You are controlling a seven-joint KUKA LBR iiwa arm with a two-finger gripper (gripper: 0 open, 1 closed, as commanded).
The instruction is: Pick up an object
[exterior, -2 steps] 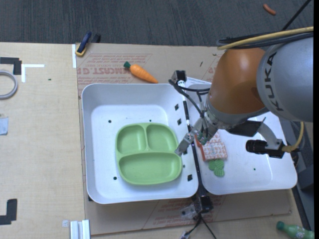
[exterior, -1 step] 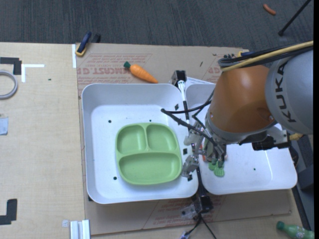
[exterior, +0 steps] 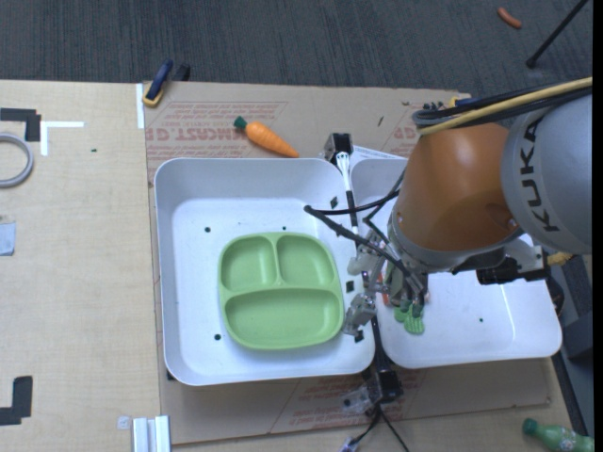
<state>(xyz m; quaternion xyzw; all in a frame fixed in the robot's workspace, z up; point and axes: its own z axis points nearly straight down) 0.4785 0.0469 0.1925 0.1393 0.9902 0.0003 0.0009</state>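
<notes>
— The gripper (exterior: 384,295) is down low over the seam where the two bins meet, under that big orange band on the arm. From where I stand it's a tangle of cable and metal; I can't tell what state it's in or whether it has anything.

— There's something small and green (exterior: 412,323) right below it, though?

— Yes, just beside the gripper, in the right bin (exterior: 509,342) near its inner wall. Too small to name. I can't say whether it's touching the gripper or only lying on the bin floor.

— So where are we in the job?

— I'd judge it's at the grasp itself, down at bin level. If that green piece is the target, the next move calls for a firm closure and a straight lift, keeping clear of the divider between the bins.

— And the left bin (exterior: 188,271)?

— It holds a green divided plate (exterior: 280,290), three compartments, lying flat toward the inner side, nothing in it that I can see. A toy carrot (exterior: 268,137) sits outside, on the cardboard behind the bins, well apart from the arm.
</notes>
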